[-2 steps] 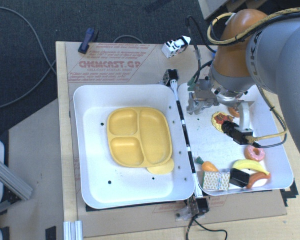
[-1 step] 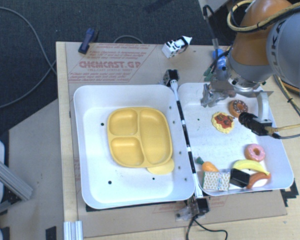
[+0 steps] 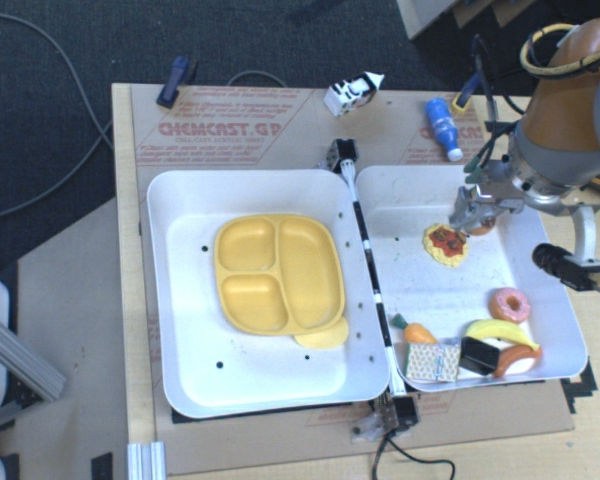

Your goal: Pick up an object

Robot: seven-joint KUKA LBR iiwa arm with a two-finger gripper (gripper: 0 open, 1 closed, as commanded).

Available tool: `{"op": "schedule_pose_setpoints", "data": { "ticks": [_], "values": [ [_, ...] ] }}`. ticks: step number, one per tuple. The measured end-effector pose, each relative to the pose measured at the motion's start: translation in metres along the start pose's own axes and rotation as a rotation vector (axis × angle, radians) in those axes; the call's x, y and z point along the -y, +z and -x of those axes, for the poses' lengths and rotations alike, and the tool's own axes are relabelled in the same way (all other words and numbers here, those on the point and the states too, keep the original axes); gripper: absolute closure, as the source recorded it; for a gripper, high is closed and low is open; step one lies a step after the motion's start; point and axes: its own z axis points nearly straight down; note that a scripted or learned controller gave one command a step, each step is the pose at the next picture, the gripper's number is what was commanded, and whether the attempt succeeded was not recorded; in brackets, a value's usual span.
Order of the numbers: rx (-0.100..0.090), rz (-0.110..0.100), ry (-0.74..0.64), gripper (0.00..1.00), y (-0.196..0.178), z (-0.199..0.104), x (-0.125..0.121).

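Observation:
My gripper (image 3: 470,218) hangs over the right bin (image 3: 400,193), its tip just above the upper edge of a small toy pizza (image 3: 447,245) with red topping. Nothing shows between the fingers. Toward the bin's front lie a pink donut (image 3: 509,305), a yellow banana (image 3: 501,331), a carrot (image 3: 417,332), a checked packet (image 3: 432,362) and a black-and-red piece (image 3: 488,355).
The left bin (image 3: 180,268) holds a yellow divided plate (image 3: 278,273). Behind the bins on the bench lie a blue bottle (image 3: 442,128), a black-and-white toy (image 3: 354,92) and a blue clip (image 3: 173,81). A black knob (image 3: 560,263) juts over the right bin's right side.

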Motion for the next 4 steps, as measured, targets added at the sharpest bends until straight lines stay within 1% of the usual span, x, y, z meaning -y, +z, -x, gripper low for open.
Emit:
{"op": "schedule_pose_setpoints", "data": {
  "ticks": [1,2,3,4],
  "values": [
    [-0.001,0.0,-0.001,0.0,0.0,-0.001,0.0],
    [-0.001,0.0,-0.001,0.0,0.083,0.033,-0.021],
    [-0.002,0.002,-0.003,0.0,0.042,-0.01,-0.006],
    [0.002,0.01,0.0,0.0,0.12,0.009,-0.01]
  ]
}}
